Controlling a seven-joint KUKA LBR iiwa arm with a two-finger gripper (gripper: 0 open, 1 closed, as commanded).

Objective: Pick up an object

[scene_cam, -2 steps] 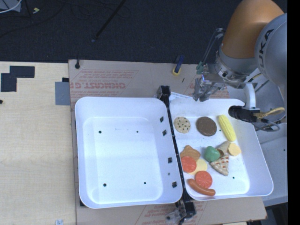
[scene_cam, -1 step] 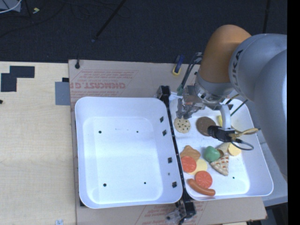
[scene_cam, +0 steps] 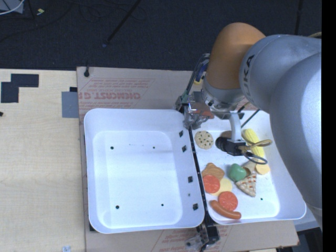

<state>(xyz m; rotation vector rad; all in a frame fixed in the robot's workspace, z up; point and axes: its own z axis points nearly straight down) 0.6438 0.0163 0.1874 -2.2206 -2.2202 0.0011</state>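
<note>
- Camera view from above showed the gripper (scene_cam: 195,115) hanging over the upper left corner of the right-hand shallow white plastic bin (scene_cam: 286,193), just beside the wall it shared with its neighbour. I could not tell whether the pincer stood wide or narrow, and nothing showed in its hold.
- The likeliest thing to pick was the round tan toy cookie with dark chips (scene_cam: 203,139). It lay flat on the bin floor just below and right of the gripper, apart from the other toys.
- To my eye the cookie called for a short shift and a straight descent. The pincer would have to straddle the thin rim and go low, almost to the floor. The shared wall sat close on the left, so closing along that wall rather than toward it looked safer.
- Further right the toys crowded together: a flat red tomato slice (scene_cam: 211,184), a reddish-brown sausage (scene_cam: 226,211), a green toy pepper (scene_cam: 237,171), a pizza wedge (scene_cam: 248,185) and a yellow corn cob (scene_cam: 251,136). A grab there would probably nudge neighbours.
- On the left, the pale wooden bench (scene_cam: 31,167) was smooth. A brown cardboard sheet with red print (scene_cam: 121,88) lay under the bins, and the left-hand white bin (scene_cam: 90,140) held nothing.
- Behind the bench ran dark carpet (scene_cam: 157,25) with thin cables (scene_cam: 123,20) trailing across it.
</note>
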